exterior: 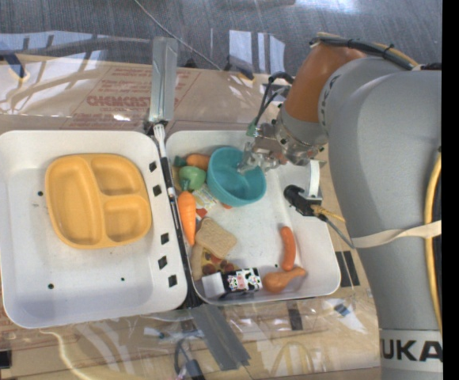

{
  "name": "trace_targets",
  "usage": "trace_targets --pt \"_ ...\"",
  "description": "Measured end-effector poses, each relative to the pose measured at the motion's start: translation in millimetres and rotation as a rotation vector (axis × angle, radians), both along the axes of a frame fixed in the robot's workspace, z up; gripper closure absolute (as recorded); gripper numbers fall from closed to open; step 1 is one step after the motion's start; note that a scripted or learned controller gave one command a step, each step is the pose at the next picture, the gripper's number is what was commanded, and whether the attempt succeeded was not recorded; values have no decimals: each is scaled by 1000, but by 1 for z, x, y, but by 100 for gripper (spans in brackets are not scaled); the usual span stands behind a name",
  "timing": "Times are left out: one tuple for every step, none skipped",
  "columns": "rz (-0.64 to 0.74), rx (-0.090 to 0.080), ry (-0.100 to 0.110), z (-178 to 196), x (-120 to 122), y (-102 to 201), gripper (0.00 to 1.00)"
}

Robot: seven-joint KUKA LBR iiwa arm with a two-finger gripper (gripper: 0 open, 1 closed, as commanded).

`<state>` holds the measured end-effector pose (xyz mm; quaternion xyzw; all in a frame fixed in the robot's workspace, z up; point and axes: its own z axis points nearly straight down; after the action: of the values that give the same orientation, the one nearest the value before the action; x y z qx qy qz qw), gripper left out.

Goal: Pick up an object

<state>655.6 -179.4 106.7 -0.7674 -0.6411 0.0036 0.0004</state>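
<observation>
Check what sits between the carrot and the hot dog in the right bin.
In the camera view, a cracker lies between the carrot and the hot dog, then bare bin floor.

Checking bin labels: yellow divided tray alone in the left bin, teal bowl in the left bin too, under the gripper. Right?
Not quite. The teal bowl sits in the right bin, under the gripper. The yellow divided tray is alone in the left bin, per the camera view.

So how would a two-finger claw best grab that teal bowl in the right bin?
Probably by the rim. The teal bowl is tilted, its opening wide, so one finger inside and one outside the wall should pinch it. Coming from above at its right edge, where the gripper hovers, avoids the carrot crowding its left.
</observation>
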Motion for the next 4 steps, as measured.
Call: trace_targets --pt "26 4 -10 85 3 24 100" --pt "31 4 -1 87 -98 4 100" --pt "-147 6 2 96 -140 52 100" --pt "-280 3 -3 119 -99 125 100"
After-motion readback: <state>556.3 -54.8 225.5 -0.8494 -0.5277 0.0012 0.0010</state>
